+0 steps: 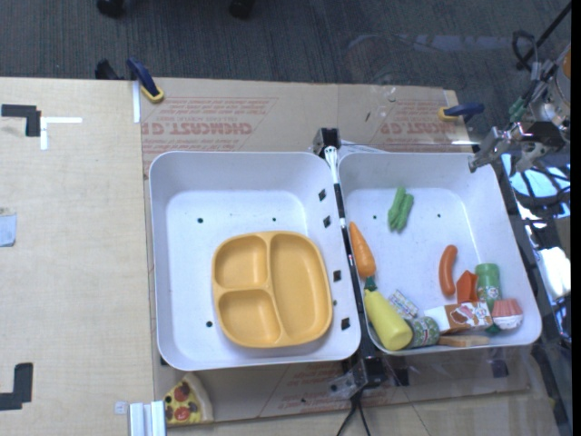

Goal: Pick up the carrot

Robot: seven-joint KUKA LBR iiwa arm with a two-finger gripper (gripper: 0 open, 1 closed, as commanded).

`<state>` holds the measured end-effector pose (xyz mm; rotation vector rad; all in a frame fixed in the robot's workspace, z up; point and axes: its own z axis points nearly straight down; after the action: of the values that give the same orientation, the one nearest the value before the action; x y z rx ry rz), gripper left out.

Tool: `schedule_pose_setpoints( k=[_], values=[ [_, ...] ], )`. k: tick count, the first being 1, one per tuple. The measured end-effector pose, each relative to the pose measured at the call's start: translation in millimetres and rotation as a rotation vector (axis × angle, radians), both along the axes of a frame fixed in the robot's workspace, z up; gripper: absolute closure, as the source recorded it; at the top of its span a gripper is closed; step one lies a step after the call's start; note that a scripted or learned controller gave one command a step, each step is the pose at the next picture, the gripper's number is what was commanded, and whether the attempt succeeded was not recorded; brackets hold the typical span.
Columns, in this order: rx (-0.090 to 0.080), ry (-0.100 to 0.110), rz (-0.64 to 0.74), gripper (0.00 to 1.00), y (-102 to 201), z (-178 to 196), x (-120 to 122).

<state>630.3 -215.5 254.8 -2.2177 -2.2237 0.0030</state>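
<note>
- Look, your carrot [362, 250] lies in the right bin [427, 175], tight against its left wall [343, 243].
- Your claw could bump that wall.
- You cannot tell the claw's state.

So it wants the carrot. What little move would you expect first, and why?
Probably a swing of the gripper leftward and down the frame, until it hangs above the carrot. The gripper sits at the far right corner of the right bin, while the carrot lies against that bin's left wall, with the yellow bottle just below it.
</note>
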Motion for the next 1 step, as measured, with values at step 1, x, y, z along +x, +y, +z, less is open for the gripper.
schedule_pose_setpoints(
  k=[1],
  values=[
    [-0.003,-0.003,0.174,0.0,13.2,212.5,2.7]
  ],
)
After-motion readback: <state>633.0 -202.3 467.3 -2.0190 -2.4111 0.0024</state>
